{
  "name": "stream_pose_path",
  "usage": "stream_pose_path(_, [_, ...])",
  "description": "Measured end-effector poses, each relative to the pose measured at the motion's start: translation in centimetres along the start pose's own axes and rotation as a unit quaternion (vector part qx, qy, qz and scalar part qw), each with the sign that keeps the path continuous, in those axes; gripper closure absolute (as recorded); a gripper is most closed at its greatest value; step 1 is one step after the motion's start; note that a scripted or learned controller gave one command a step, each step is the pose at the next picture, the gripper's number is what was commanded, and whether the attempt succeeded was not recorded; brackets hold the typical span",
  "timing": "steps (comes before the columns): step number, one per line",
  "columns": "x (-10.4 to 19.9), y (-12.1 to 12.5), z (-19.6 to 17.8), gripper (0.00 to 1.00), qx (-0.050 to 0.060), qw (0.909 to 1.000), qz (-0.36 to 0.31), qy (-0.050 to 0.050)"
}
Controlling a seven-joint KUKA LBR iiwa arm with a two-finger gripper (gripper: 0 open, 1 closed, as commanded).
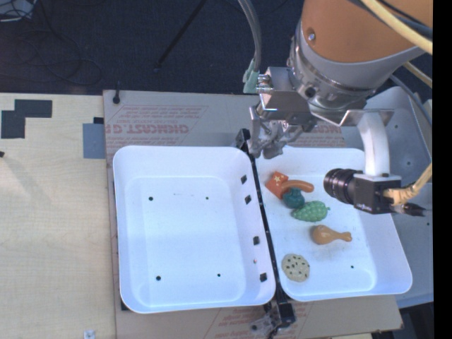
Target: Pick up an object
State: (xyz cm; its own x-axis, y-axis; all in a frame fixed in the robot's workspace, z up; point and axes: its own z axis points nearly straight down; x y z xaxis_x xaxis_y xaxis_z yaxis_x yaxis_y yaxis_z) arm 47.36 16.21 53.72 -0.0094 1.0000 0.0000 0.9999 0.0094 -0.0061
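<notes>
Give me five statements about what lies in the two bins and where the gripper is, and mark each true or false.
1. All the small objects lie in the right bin. True.
2. The gripper hangs above the far left corner of the right bin, near the divide between the bins. True.
3. The round speckled cookie sits at the far edge of the bin, beside the orange-red toy. False: it lies at the near edge, apart from the others.
4. The tan drumstick-shaped toy lies in the left bin. False: it is in the right bin, just nearer than the green bumpy toy.
5. The orange-red toy lies closest to the gripper. True.
</notes>
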Motion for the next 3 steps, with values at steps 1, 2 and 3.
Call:
stream_pose_path(1, [0.6,0.1,14.8,1.0,0.007,1.0,0.004,-0.004])
stream_pose_path(2, [3.5,0.3,9.9,1.0,-0.003,1.0,0.003,0.0])
stream_pose_path(3, [6.2,0.3,24.5,1.0,0.004,1.0,0.004,-0.003])
